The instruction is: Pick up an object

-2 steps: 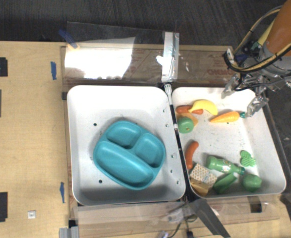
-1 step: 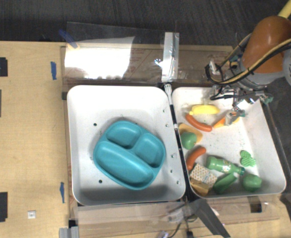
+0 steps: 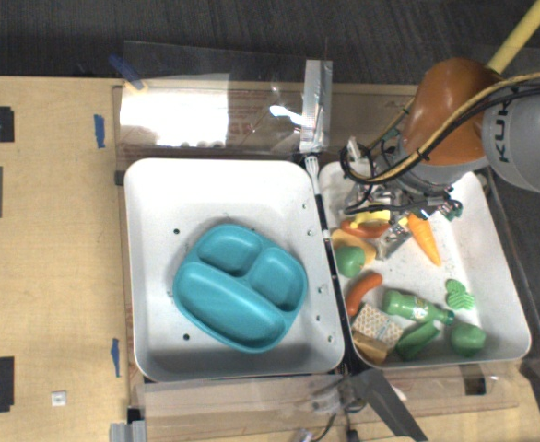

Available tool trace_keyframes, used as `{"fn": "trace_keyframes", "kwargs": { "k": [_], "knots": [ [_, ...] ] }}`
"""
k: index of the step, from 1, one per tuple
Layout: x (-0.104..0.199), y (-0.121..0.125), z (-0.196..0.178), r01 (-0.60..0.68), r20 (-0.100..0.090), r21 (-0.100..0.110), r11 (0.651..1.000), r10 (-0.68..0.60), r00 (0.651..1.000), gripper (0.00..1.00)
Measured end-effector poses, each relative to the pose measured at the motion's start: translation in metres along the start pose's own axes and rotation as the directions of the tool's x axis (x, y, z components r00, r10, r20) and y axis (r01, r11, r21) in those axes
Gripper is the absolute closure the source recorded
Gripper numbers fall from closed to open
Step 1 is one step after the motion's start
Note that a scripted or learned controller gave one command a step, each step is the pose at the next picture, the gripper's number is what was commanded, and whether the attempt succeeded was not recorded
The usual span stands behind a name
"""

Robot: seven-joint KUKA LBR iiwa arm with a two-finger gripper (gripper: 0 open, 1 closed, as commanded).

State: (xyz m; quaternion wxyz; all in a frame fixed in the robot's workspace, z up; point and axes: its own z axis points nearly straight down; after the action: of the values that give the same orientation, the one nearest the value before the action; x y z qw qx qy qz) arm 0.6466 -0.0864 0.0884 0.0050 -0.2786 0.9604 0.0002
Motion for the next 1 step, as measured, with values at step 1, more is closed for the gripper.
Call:
{"fn": "trace_keyframes", "kwargs": {
  "k": [1],
  "knots": [
    [0.0574, 0.0199, -0.0016, -0.157, 0.001, 0.003, 0.988, 0.157, 0.988, 0.0]
  ]
}}
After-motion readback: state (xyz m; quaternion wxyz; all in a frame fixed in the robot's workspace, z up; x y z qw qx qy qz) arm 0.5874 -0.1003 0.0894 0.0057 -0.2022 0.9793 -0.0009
